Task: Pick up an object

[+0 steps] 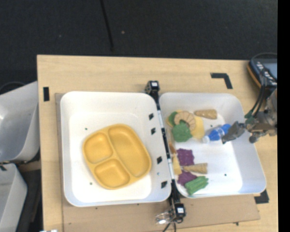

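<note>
The right bin (246, 175) holds several small toy food pieces. A blue and white bottle (217, 133) lies near its middle right. Left of it sit a green leafy piece (181, 131), a tan ridged piece (184, 116) and a tan oblong piece (206, 113). Lower down are a purple piece (185, 156), a tan wedge (197, 168) and a green piece (197, 184). My gripper (242, 135) hangs over the bin's right side, just right of the blue bottle. It is open, and nothing is between its fingers.
The left bin (75, 110) contains a yellow three-compartment plate (117, 155). A divider with black clips (160, 139) separates the two bins. A dark device with an orange edge (263, 71) sits at the bench's far right corner. White containers (12, 124) stand left of the bench.
</note>
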`<state>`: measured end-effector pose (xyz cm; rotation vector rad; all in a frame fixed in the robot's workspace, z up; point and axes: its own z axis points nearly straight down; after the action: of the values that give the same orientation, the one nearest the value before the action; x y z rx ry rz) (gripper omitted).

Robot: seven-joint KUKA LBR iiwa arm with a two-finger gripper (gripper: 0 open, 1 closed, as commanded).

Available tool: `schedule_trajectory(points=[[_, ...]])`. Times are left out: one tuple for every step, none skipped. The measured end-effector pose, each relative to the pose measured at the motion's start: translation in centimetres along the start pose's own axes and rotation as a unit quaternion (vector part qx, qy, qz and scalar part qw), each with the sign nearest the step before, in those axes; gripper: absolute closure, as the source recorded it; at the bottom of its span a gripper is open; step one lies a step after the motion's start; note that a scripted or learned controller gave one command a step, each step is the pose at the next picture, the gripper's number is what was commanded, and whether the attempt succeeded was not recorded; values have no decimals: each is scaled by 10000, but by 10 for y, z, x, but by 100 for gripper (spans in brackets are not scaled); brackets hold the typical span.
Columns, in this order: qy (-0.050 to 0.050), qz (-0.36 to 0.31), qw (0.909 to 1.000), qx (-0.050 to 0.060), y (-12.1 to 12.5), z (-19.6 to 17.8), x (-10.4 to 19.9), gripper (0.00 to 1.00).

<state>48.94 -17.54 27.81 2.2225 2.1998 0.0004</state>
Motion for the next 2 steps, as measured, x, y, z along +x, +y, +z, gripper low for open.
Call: schedule_trajectory(points=[[64,-85,9999,72,-1,69,87,0],[62,-92,9999,52,-2,76,167,0]])
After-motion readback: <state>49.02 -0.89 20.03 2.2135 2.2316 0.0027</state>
